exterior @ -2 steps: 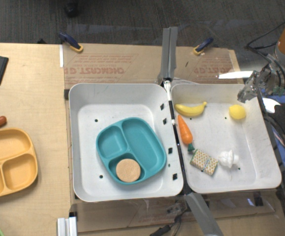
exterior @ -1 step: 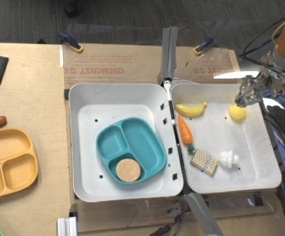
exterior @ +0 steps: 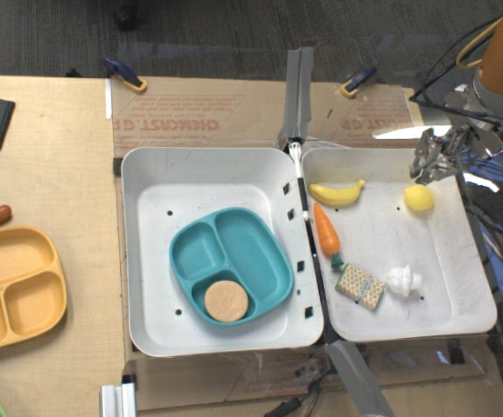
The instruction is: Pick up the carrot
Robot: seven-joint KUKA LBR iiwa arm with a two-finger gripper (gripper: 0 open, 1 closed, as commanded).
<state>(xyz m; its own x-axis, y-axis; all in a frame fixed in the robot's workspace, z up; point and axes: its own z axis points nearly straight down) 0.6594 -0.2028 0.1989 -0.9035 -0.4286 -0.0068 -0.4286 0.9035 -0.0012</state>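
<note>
Two bins — carrot (exterior: 325, 231) in right bin (exterior: 459, 320), banana (exterior: 337, 193) beside.

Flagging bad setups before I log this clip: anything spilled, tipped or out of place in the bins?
Nothing stands out. The carrot, banana and lemon lie loose in the right bin, apart from one another. The teal tray sits skewed in the left bin, a round cookie in one compartment.

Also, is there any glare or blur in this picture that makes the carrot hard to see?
Camera view: the carrot is sharp and evenly lit; glare falls on the cardboard behind the right bin; the end effector looks cluttered and slightly blurred.
</note>
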